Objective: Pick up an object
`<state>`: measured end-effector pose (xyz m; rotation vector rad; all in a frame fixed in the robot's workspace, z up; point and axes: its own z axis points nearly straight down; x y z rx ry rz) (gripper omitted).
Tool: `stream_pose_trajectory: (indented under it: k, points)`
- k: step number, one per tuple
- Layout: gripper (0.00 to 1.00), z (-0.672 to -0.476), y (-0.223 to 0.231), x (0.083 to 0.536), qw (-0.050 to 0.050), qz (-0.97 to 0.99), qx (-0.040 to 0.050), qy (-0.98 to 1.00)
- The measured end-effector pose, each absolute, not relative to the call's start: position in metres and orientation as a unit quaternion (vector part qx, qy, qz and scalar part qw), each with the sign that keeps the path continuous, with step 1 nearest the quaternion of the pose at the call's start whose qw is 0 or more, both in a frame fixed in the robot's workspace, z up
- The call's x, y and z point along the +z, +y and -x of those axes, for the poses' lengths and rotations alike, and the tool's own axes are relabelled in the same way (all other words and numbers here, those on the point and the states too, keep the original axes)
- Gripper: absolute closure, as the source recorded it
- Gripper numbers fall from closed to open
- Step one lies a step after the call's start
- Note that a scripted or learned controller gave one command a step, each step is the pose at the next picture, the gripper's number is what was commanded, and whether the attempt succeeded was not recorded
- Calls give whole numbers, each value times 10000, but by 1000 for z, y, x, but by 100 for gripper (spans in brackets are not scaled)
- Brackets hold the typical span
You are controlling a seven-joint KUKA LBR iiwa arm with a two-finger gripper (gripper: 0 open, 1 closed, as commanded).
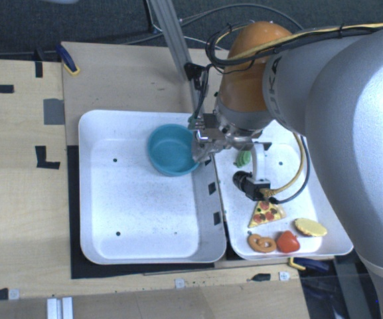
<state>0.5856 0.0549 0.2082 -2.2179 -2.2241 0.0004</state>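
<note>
A blue bowl [171, 150] sits in the upper right part of the left white bin [111, 205]. My gripper [202, 146] hangs right at the bowl's right rim, close to the divide between the two bins. The wrist blocks the view of how it meets the rim, so contact is unclear. In the right bin [334, 244] lie a pizza slice toy [266, 213], a brown pretzel [262, 243], a red tomato [287, 242] and a yellow piece [310, 228]. A green item [245, 157] peeks out under the wrist.
The grey arm with its orange band [251, 65] covers the upper part of the right bin. A metal pole [171, 32] slants down toward the gripper from the top. Tape marks lie on the wooden bench [18, 145] to the left.
</note>
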Motion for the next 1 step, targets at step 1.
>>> stream_pose_trajectory:
  k: [1]
  points:
    - [100,-584,99,220,3,7056,-3,-7086]
